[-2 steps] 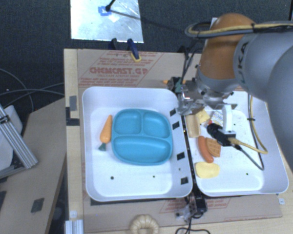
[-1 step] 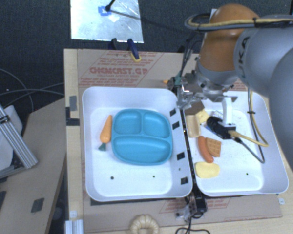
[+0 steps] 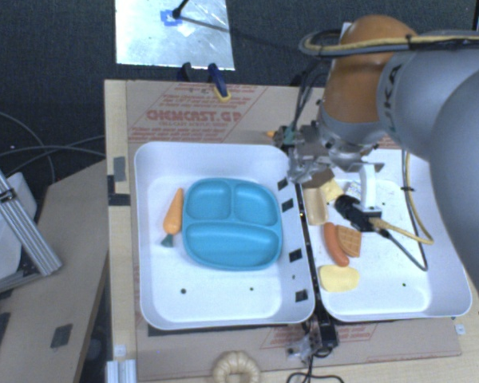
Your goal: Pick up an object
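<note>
Just below the metal two-finger gripper (image 3: 310, 168), its state indeterminate, crowded toy foods, including an orange sausage-shaped piece (image 3: 334, 244) touching a waffle-patterned piece (image 3: 350, 241), risked a glancing or double grasp.

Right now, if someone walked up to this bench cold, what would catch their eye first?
Probably the bright blue divided plate in the middle of the left bin, with an orange carrot lying just to its left. Next, the big grey arm with its orange band, looming over the right bin, above a cluster of toy food, including a hot dog, a waffle and a pale yellow piece.
</note>
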Tool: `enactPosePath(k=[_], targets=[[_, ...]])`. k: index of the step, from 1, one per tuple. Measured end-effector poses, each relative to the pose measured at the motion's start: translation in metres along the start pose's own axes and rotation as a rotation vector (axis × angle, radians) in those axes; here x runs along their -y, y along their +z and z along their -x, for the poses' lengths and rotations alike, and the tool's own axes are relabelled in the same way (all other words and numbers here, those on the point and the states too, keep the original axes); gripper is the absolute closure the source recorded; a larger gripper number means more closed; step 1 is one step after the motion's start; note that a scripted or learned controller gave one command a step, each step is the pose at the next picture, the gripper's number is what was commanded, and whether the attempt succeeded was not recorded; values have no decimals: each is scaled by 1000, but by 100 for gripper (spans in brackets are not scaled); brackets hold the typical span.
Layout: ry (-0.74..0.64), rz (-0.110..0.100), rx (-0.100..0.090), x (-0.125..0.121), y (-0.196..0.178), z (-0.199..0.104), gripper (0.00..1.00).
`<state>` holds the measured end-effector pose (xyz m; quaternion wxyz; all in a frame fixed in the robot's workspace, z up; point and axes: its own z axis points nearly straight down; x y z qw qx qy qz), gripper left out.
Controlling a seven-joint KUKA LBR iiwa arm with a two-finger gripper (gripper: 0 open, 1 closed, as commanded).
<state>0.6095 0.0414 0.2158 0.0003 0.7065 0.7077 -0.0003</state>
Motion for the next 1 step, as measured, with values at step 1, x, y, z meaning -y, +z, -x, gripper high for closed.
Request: enactPosePath(k=[1], targets=[[1, 1, -1, 5, -8, 9, 100]])
